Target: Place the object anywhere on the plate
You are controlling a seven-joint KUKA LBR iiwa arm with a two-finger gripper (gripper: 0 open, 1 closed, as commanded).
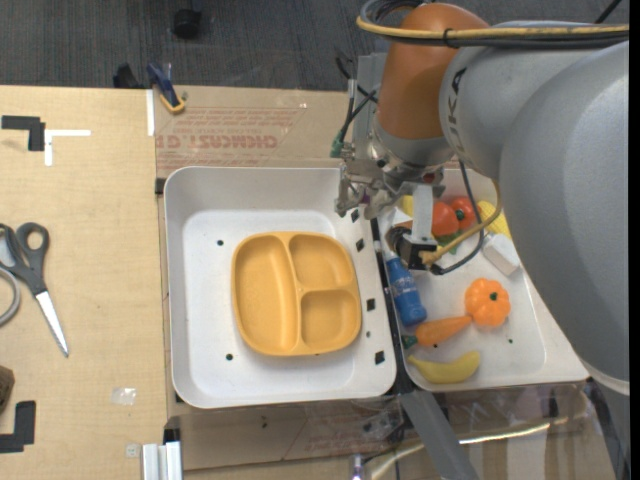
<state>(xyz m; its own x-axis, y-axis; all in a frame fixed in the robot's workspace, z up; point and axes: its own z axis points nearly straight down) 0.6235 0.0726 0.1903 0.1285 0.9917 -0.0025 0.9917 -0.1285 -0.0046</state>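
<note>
Plywood bench [80,298] carries two white bins; yellow divided plate [297,293] sits in the left one. Gripper [365,203] hangs at its 1 o'clock — grip state cannot be judged. Toy pumpkin [487,302], carrot [441,330], banana [446,367] lie at 3 o'clock — crowding risks a mis-grasp.

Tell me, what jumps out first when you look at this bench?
The big grey arm with its orange band fills the right side, reaching down over the seam between the two bins. The yellow divided plate sits in the left bin, and toy foods like a small pumpkin lie in the right one.
</note>
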